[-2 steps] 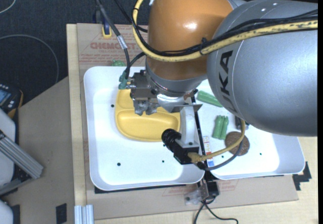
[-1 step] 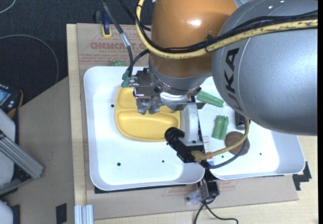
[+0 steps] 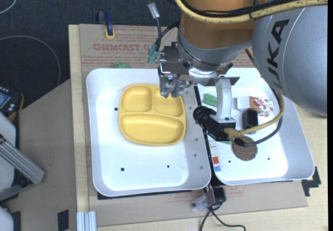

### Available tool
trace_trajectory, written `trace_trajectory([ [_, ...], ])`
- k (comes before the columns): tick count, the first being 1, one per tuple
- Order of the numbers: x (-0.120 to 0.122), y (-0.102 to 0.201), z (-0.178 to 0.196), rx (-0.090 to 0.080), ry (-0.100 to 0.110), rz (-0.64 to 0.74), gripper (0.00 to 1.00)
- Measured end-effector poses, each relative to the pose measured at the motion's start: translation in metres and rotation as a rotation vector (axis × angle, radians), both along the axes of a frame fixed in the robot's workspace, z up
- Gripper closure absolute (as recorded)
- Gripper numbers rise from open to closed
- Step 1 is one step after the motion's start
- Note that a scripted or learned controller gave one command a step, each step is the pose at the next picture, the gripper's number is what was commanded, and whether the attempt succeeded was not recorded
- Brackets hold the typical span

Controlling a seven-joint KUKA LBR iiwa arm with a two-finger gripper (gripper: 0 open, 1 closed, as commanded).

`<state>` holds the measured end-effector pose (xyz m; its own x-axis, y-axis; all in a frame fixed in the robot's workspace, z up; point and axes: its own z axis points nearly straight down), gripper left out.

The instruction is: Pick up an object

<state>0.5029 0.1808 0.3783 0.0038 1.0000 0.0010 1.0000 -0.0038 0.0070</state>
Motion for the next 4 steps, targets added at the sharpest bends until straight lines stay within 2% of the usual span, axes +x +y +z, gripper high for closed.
trace_trajectory([
  [1,-0.025,0.047,0.057,0.004,0.0,0.011,1.0],
  [2,-0.024,0.044,0.047,-0.002,0.01,0.005,1.0],
  [3,-0.024,-0.001,0.011,-0.004,0.013,-0.001,1.0],
  [4,-0.023,-0.072,0.032,-0.002,0.002,-0.004,1.0],
])
